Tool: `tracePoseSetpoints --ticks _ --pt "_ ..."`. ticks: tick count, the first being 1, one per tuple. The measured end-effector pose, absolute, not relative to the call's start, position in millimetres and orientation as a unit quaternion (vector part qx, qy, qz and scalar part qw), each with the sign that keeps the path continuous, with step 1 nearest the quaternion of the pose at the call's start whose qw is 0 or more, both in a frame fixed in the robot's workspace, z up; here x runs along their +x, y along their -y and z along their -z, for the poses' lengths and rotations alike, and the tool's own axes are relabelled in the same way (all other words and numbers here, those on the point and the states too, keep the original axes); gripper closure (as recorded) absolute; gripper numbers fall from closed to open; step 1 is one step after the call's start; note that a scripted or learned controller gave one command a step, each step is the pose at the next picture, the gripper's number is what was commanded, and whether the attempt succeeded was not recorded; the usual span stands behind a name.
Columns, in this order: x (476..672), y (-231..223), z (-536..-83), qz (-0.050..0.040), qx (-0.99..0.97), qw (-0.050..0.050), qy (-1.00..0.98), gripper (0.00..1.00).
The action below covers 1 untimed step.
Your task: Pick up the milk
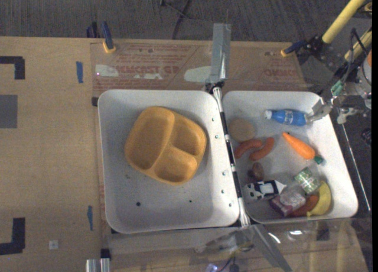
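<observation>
Milk (264,190): a small black-and-white carton, lying on its side near the front of the right bin (345,164), close to the middle wall between the two bins. Landmark for all else: this milk.

Just right of the milk, touching or nearly so: a clear crinkly packet (292,195) over something dark purple. Farther right, at the bin's front corner: a yellow banana (323,201) with a red thing tucked beside it. Up and right of the milk: a small green-and-white bottle (307,178). Just above the milk: a little brown lump (256,171). Higher up: two reddish sausages (255,147), then a round tan thing (241,129). Well above and to the right: an orange carrot (299,145) with a green tip. Farthest back from the milk: a blue bottle (285,116), lying flat.

Tool (322,110) up at the far right rim of the bin, well apart from the milk, right by the blue bottle's cap end. Cannot tell how wide open, nor whether anything is gripped.

Far left of the milk, in the left bin (118,206): a yellow plate (165,145) with three sections. Under both bins: a tan tabletop (47,146) with blue tape bits.
</observation>
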State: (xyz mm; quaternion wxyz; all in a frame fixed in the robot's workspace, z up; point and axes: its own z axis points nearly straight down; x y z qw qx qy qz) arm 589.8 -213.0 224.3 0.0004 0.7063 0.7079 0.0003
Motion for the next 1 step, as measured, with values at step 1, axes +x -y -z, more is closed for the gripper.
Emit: tracePoseSetpoints --ticks 1 --pt "582.1 150.4 -337.3 -0.0008 0.670 0.002 -0.743 0.00"
